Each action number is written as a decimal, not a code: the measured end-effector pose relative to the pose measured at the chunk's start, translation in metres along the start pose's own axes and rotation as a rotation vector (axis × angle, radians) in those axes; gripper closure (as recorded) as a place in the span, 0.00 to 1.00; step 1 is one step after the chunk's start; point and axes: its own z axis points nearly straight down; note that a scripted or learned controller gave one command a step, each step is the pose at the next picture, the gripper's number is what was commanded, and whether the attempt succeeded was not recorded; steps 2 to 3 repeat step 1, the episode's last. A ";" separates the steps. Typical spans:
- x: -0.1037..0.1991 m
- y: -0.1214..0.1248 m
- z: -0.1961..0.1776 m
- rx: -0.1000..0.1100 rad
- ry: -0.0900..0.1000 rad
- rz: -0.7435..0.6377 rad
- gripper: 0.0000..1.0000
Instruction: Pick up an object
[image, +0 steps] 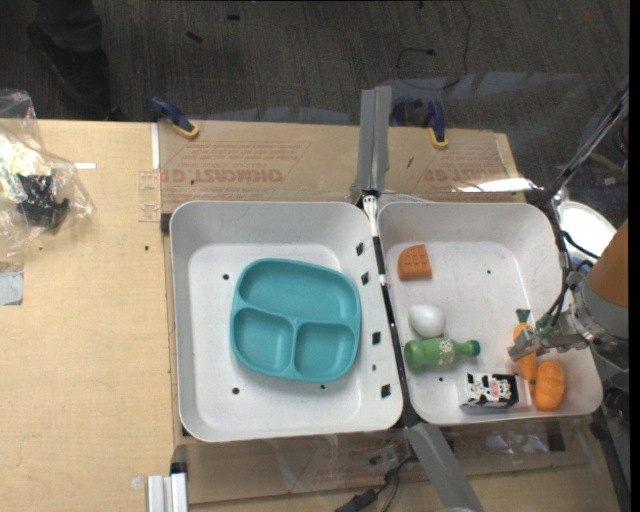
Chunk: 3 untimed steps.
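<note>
Two shallow white bins are seen side by side on a cardboard-covered bench. The left bin (190, 300) carries a teal divided plate (296, 320) with three compartments, set near its middle. The right bin (470, 225) carries the loose objects: an orange waffle-shaped piece (415, 262) toward the far side, a white egg-shaped object (427, 320) below it, and a green bottle (440, 351) laid on its side just beneath the egg, its cap pointed right. A small black-and-white carton (490, 391) is seen lying near the bin's front edge.

The gripper (530, 345) is seen reaching in from the right, lowered over the right-hand side of the right bin. Whether the claw is spread wide, narrowed or clamped on anything cannot be told, as its tips are blurred against the clutter.

An orange carrot-like toy (548, 385) is found just below and slightly right of the claw, close against the bin's right wall and beside the carton. A further sliver of orange is glimpsed right at the claw's upper left; whether it belongs to the same toy cannot be told. The bottle's cap is left near the claw's left, apart from it.

A clear plastic bag (35, 180) with dark contents is seen on the bench at far left.
</note>
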 end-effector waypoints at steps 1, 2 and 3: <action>0.048 0.022 -0.083 -0.001 -0.003 0.021 1.00; 0.048 0.022 -0.083 -0.001 -0.003 0.021 1.00; 0.048 0.022 -0.083 -0.001 -0.003 0.021 1.00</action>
